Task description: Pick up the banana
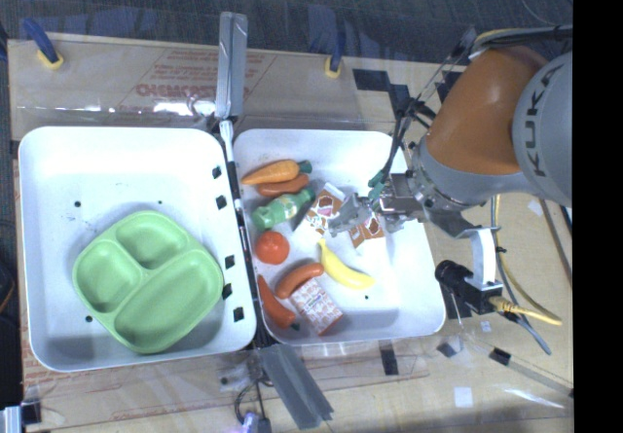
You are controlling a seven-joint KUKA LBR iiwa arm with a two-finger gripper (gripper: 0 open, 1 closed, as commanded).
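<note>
The pincer (362, 214) hangs low over the right bin (404, 314), about midway along its depth and toward its right wall, at the end of the grey arm (487, 129) that reaches in from the desk's right side. Whether it is spread or pressed together I cannot tell; its metal parts blur into the small red-and-white packets (326, 210) lying just beneath it, and nothing shows as pinched. The banana (343, 267) lies on the bin floor just beyond the pincer toward the bin's near edge and a little toward the divider, close by but apart from it. Its long axis runs at a slant, from its upper end near the packets down toward the bin's near right corner. To my judgement the coming move is a short shift toward the near edge, with the wrist turned so the grasp crosses that slant. A sausage (297, 277), a boxed carton (317, 305) and a tomato (274, 246) crowd the banana's divider side, while carrots (273, 172) and a green bottle (282, 210) lie toward the far edge. The left bin (49, 168) holds a green divided plate (146, 280).
</note>
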